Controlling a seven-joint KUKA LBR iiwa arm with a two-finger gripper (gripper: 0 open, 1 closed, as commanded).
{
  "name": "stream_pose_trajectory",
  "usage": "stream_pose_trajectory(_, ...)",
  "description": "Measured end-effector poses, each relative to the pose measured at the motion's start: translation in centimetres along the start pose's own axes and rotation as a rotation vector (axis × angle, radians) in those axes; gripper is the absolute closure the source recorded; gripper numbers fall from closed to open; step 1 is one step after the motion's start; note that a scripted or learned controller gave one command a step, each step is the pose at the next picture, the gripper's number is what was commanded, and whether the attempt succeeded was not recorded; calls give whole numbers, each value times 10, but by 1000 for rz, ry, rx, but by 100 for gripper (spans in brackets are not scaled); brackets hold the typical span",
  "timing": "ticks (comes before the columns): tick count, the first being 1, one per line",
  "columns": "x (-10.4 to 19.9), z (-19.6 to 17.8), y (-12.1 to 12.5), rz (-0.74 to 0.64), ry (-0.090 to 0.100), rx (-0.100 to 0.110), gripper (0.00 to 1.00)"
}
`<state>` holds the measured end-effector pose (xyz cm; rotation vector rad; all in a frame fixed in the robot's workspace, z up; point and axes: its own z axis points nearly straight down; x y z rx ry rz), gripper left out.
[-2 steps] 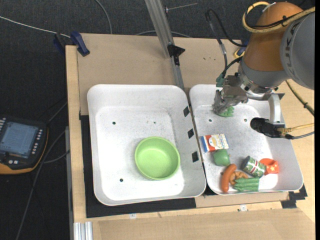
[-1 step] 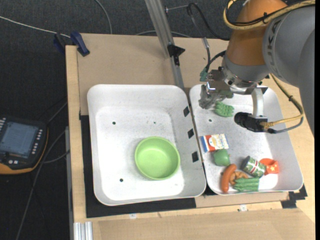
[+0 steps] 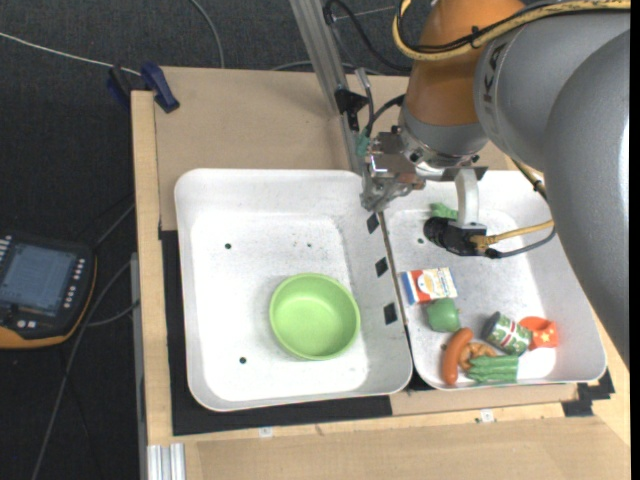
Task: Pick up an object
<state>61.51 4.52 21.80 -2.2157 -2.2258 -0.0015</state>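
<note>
Nearest the front of the right bin [image 3: 575,318] lies a cluster: green bean pods [image 3: 493,370] touching an orange-brown sausage [image 3: 456,353], and just behind them a small can [image 3: 508,334] on its side with a green label, its print too small for me to read, beside a red-orange piece [image 3: 540,332]. A little farther back sits a round green fruit [image 3: 443,316], touching a small carton [image 3: 432,285] printed in red, white and blue; I can make out no word on it. Across the divide, a light green bowl [image 3: 314,315] stands upright in the left bin [image 3: 185,228], toward its front. Farther on, a small green scrap [image 3: 443,211] lies in the right bin near me. My gripper [image 3: 378,190] hangs at the far end of the rims where the two bins meet, well apart from the front cluster; whether it is spread or drawn together I cannot tell from this angle.
</note>
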Motion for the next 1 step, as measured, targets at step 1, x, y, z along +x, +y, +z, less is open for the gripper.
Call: stream_pose_trajectory(1, 49, -15, 18, 0, 0, -1, 100)
